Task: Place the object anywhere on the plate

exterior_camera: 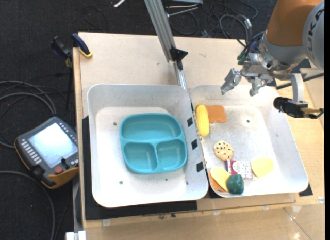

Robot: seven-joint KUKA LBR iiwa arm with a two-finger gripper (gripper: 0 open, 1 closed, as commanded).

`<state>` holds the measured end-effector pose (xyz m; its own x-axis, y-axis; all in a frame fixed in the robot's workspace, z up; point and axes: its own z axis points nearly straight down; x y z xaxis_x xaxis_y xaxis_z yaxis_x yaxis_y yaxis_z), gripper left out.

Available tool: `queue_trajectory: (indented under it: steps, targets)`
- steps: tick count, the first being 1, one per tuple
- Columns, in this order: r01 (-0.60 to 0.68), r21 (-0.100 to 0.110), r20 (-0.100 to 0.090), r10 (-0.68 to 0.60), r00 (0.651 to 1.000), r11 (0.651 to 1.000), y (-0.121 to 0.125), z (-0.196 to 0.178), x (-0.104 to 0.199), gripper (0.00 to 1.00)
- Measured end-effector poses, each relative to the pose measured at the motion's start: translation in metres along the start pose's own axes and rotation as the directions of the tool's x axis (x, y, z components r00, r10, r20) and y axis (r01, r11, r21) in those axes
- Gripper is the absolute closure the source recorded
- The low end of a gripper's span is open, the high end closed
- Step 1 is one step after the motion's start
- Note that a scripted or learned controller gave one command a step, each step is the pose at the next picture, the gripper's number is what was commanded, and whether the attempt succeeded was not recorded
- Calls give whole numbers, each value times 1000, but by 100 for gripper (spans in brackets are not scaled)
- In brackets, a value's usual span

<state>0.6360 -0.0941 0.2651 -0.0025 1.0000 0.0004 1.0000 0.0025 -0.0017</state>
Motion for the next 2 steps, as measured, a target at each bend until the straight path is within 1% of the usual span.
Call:
queue_trajectory:
  steps: [1, 2]
  targets:
    - [0, 0, 0, 0, 1000, 1000, 0, 0, 0, 0]
    - [-2, 5, 0, 2, 1000, 1000, -9, 57, 5, 0]
